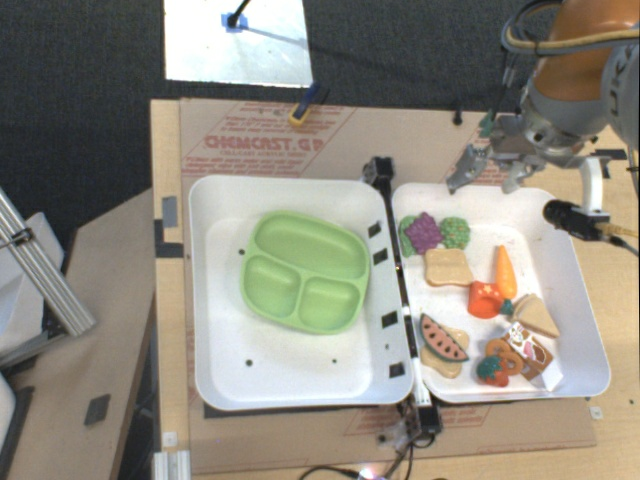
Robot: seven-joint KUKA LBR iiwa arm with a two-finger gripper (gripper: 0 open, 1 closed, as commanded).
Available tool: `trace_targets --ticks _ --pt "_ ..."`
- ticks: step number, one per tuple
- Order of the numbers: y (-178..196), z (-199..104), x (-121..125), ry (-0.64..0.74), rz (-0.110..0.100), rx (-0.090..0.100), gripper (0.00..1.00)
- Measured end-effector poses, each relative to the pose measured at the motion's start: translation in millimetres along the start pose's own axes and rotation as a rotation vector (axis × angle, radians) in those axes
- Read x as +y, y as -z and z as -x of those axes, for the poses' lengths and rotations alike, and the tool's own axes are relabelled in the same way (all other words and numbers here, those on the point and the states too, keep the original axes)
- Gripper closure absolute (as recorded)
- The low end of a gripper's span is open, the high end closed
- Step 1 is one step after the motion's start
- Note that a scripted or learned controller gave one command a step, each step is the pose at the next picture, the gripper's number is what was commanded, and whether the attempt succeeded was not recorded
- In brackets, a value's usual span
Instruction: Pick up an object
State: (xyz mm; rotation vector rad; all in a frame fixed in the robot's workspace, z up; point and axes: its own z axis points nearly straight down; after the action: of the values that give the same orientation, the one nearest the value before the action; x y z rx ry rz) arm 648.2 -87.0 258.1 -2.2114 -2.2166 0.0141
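The right bin holds toy foods: purple grapes, a green bunch, a slice of toast, an orange carrot, a red pepper, a sandwich wedge, a watermelon slice and a small cluster of pieces at the front. My gripper hangs over the bin's back rim, above and behind the grapes. Its two fingers stand apart and open, with nothing between them.
A green divided plate lies in the left bin. A black divider runs between the two bins. A black fitting juts over the right bin's far right edge. Cardboard lies under both bins.
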Motion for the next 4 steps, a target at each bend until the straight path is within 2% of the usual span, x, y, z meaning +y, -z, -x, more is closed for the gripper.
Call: trace_targets --ticks 1,2,3,4 --pt "6.5 -0.1 1.5 0.002 0.01 -0.001 0.0" --pt "-42.8 5.5 7.7 -0.001 0.007 -0.001 0.0" --pt "-109.9 5.5 8.2 -0.002 0.005 0.0 0.0" --pt "-156.6 6.0 12.9 -0.001 0.007 0.0 0.0"
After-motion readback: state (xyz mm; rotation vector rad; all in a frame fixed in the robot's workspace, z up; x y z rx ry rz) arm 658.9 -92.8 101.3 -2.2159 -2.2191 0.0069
